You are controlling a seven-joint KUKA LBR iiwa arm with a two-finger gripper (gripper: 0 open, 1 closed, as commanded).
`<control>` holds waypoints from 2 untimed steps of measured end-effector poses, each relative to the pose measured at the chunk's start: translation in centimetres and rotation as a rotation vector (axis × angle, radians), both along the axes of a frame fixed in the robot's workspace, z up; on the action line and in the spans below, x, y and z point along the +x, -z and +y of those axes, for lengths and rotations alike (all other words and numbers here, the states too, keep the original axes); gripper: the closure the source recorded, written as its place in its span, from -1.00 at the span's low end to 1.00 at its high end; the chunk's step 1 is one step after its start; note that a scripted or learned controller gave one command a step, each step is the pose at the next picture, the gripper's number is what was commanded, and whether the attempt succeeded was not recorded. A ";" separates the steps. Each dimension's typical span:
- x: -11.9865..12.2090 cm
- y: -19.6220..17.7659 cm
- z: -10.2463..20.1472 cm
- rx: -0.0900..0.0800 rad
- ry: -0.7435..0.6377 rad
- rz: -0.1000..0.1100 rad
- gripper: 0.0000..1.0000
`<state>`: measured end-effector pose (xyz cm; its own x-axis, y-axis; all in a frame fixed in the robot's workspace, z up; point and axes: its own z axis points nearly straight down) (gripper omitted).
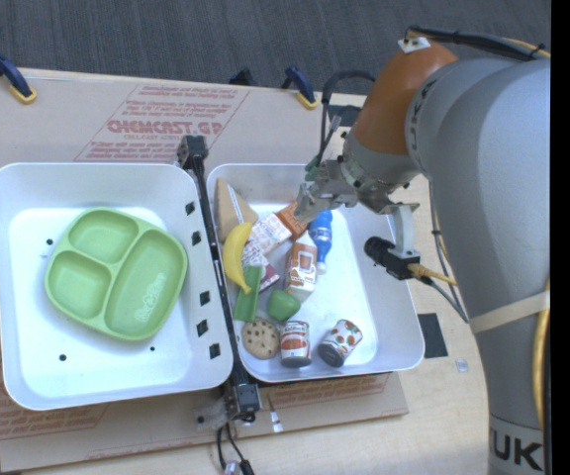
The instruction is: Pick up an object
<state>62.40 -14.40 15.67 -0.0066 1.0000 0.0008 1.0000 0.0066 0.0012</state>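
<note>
Blue shows just below the hand (pixel 317 198): a small bottle (pixel 321 237) with a white cap end, standing close under the wrist in the upper middle of the right bin (pixel 396 317). From the camera view, the hand hangs over the back half of that bin, near its far wall, and an orange packet (pixel 292 222) lies touching or nearly touching it on the left. Whether anything is gripped I cannot tell, since the wrist hides the tip. The bottle's long axis runs roughly from the far wall toward the near one, tilted slightly, so it lies below and a little right of the hand. A carton (pixel 302 265) sits just beside the bottle on its left, and a banana (pixel 236 255) curves along the divider farther left. Two cans (pixel 317 342) and a cookie (pixel 259 337) crowd the near edge. Open floor lies on the bin's right side, beside a black fitting (pixel 388 255) on the arm, so that side likely gives the freest approach. A green plate (pixel 117 273) rests in the left bin (pixel 8 295), well apart.
</note>
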 end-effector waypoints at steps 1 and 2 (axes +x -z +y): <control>-9.8 -12.1 1.6 -0.002 0.001 -0.001 1.00; -9.8 -12.1 1.6 -0.002 0.002 0.000 -1.00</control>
